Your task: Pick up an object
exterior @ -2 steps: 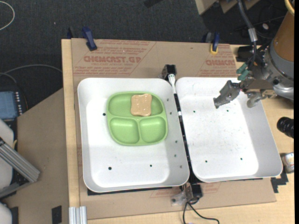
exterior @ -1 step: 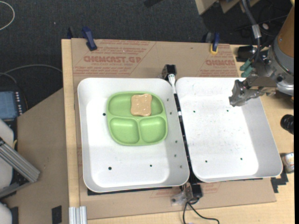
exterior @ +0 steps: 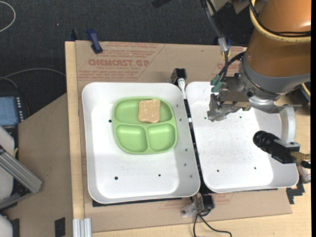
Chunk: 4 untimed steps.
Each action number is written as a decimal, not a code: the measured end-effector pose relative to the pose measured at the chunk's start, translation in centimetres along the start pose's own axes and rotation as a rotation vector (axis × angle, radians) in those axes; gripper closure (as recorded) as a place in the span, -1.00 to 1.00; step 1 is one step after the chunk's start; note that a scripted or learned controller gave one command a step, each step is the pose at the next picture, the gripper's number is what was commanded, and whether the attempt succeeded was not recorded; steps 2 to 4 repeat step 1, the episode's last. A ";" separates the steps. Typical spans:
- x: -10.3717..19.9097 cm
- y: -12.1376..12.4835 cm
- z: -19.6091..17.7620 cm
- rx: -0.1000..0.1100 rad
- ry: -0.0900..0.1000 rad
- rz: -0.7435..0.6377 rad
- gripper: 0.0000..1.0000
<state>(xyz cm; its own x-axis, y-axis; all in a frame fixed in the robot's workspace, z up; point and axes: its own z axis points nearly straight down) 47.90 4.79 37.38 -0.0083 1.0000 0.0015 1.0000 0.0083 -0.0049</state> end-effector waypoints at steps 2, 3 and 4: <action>2.6 0.1 -5.6 -0.012 0.001 0.003 1.00; 2.6 0.1 -5.6 -0.012 0.001 0.003 1.00; 2.6 0.1 -5.6 -0.012 0.001 0.003 1.00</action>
